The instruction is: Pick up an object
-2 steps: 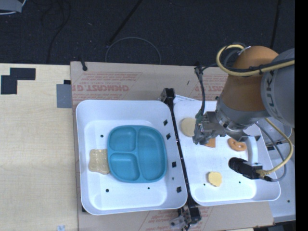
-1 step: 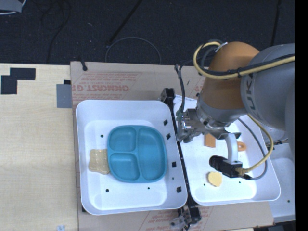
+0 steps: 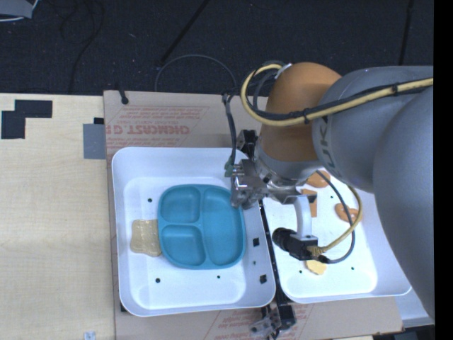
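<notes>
Blue divided plate (image 3: pixel 200 225) lies in the left bin (image 3: pixel 134 289), touching a pale sponge (image 3: pixel 145 236) at its left. Claw (image 3: pixel 241 190) hovers over the plate's right rim; its grip state is unclear.

This looks like a robot lab. A big grey robot arm (image 3: pixel 368 133) hangs over two white bins (image 3: pixel 124 190). Loose cables (image 3: pixel 191 62) lie behind the bins.

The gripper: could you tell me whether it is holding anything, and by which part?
It cannot be told. The gripper sits over the right rim of the blue plate, hidden beneath the wrist.
</notes>
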`<state>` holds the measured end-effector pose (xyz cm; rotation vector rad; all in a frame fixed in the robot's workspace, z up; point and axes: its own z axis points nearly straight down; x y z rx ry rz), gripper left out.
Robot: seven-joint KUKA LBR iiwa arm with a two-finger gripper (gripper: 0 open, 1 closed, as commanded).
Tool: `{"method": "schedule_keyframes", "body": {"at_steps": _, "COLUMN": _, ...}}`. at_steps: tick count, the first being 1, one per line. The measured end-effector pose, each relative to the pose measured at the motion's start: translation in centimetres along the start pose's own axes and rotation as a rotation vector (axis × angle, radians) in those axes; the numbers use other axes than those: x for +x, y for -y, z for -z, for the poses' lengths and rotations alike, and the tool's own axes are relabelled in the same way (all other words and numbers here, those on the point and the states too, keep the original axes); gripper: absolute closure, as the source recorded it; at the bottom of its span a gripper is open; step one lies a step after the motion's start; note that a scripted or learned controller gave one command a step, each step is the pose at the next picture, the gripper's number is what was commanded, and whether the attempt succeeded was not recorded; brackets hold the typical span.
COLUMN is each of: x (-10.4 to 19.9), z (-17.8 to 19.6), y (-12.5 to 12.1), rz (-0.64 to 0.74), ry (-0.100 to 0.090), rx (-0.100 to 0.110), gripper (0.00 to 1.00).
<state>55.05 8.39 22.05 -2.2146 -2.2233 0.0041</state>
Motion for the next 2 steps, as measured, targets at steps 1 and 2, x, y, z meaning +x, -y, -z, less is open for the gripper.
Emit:
{"method": "schedule_keyframes", "body": {"at_steps": 1, "x": 2.46, "z": 0.67, "y": -0.61, "rz": -0.002, "ry": 0.0, "rx": -0.001, "gripper": 1.0}}
{"method": "schedule_keyframes", "body": {"at_steps": 2, "x": 2.4, "z": 0.64, "y": -0.56, "rz": -0.002, "ry": 0.001, "rx": 0.0, "gripper": 0.0}}
